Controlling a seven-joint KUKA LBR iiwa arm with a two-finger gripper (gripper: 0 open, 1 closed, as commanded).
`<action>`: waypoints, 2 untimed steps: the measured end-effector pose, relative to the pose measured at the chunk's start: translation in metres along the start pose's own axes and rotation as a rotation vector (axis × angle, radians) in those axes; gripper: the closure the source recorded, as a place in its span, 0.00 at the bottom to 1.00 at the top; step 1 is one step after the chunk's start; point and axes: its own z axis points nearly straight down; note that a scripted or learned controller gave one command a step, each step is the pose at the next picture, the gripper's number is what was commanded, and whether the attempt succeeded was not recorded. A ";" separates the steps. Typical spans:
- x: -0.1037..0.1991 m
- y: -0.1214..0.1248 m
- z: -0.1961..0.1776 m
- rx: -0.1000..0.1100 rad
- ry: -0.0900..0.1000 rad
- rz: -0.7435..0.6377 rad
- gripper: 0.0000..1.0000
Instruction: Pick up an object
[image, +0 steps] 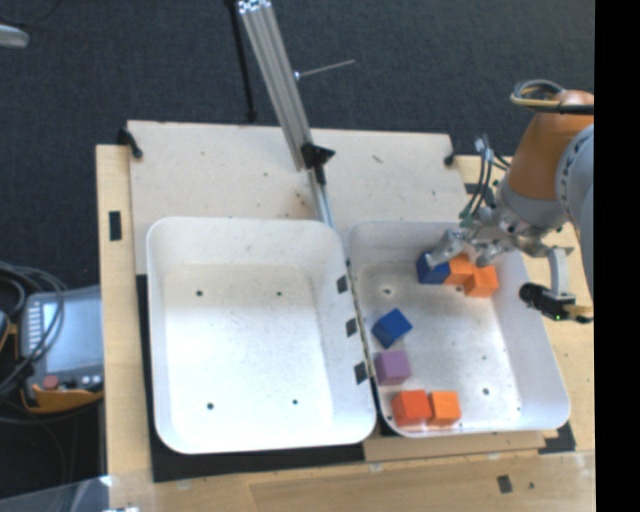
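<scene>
Nearest the camera runs the front edge of the wooden surface (330, 485), the broad base that carries everything and keeps both bins within the arm's reach from the right. On it sit 2 shallow white bins side by side, rims touching along the middle: the left bin (250, 335) offers a bare floor, presumably as the drop side, while the right bin (530, 390) holds every loose object, so picking has to happen there. A slanted metal post (280, 85) rises from the back of the surface between them. The grey arm with its orange band (545, 150) leans over the right bin's far corner, bringing the gripper (470, 252) low over a tight cluster there; whether its fingers are spread or closed cannot be told, since the wrist hides them, and no block is visibly between them. That cluster is a dark blue block (432, 269) touching an orange block (477, 277), crowded against the bin's back wall, which I judge makes a clean grasp awkward. Well apart, toward the front, lie easier candidates: a blue cube (391, 326) near the left wall, a purple cube (392, 366) just beside it, and 2 orange cubes (425, 407) touching each other against the front rim. The task looks to be at the reach-and-grasp step, nothing lifted yet.
</scene>
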 end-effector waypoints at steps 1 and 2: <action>-0.001 0.002 -0.013 -0.005 -0.002 -0.003 1.00; 0.003 0.008 -0.059 0.009 0.007 0.000 1.00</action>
